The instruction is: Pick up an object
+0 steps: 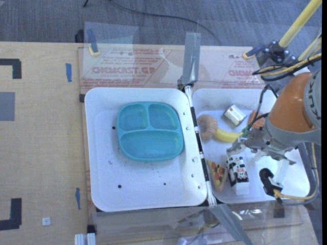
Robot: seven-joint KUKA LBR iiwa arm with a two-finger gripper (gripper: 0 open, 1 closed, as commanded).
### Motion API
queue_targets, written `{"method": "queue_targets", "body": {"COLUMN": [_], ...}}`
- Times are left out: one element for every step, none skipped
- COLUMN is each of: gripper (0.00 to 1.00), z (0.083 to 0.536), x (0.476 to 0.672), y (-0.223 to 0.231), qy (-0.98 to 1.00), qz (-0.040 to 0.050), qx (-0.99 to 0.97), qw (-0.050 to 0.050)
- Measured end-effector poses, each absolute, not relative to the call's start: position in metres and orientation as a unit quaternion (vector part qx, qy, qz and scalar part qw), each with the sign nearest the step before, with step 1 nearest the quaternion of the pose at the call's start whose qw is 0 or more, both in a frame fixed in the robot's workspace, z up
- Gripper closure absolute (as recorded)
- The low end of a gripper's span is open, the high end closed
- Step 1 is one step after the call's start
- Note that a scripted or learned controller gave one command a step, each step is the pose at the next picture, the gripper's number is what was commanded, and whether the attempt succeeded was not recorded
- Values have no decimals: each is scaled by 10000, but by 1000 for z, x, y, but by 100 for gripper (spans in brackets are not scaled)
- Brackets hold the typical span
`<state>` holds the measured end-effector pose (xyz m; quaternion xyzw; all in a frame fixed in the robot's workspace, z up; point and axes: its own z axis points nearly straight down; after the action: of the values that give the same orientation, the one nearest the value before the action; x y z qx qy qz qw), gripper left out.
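My gripper (242,146) hangs low over the middle of the right bin (301,185), just above the top of a black-and-white cow-patterned carton (238,173) that lies near the bin's front. A yellow banana (227,135) lies just left of the gripper. Beside it sits a tan, mushroom-shaped toy (207,125). A small white and silver box (234,114) rests toward the back. An orange thing (254,118) peeks out from behind the arm, mostly hidden. A pizza-slice toy (218,173) lies by the front left wall.
The left bin (102,188) holds a teal divided plate (150,131) in its back half. A metal divider (196,137) separates the two bins. The arm's orange band (292,111) covers the right bin's far right side.
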<state>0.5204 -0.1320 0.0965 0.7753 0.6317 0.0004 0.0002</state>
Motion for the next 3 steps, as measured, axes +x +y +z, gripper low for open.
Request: {"method": "queue_targets", "body": {"gripper": [0, 100, 0], "z": [91, 101, 100], "x": [490, 491, 491], "y": [-109, -112, -112], "qy": [6385, 6376, 6376], "qz": [59, 52, 47], "qx": [7695, 7703, 7703], "qw": [77, 107, 102]}}
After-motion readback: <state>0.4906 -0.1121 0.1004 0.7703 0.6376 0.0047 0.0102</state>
